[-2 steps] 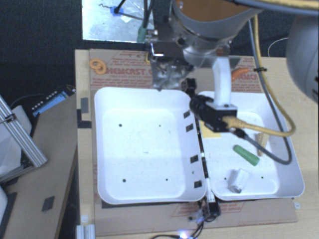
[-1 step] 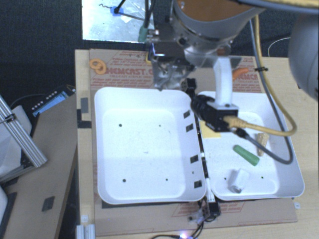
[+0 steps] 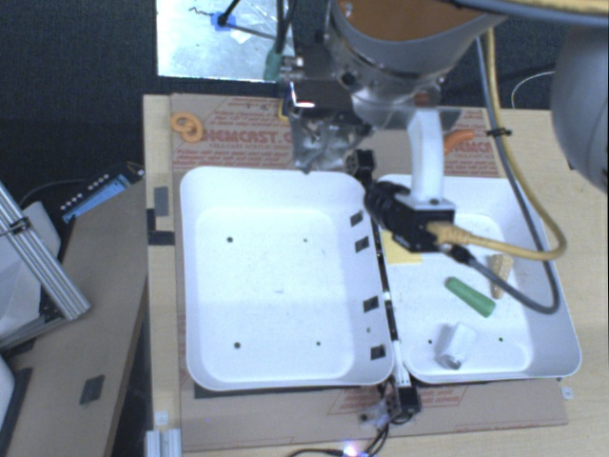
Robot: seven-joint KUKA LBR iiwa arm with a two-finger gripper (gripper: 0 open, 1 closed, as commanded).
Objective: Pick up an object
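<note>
Red printed lettering runs across the brown cardboard sheet (image 3: 238,129) beneath the two bins. It is too blurred to read with certainty. No other text, number or label is legible anywhere on the bench.

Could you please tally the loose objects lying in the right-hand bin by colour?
Green: 1, a green plastic cylinder
Pale grey-white: 1, a small pale capped tube
Tan: 1, a tan wooden-looking stick
Yellow: 1, a flat yellow piece, partly hidden by the gripper
Total: 4

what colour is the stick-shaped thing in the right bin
Green, seen in the camera view: the stick lies in the right bin.
</note>
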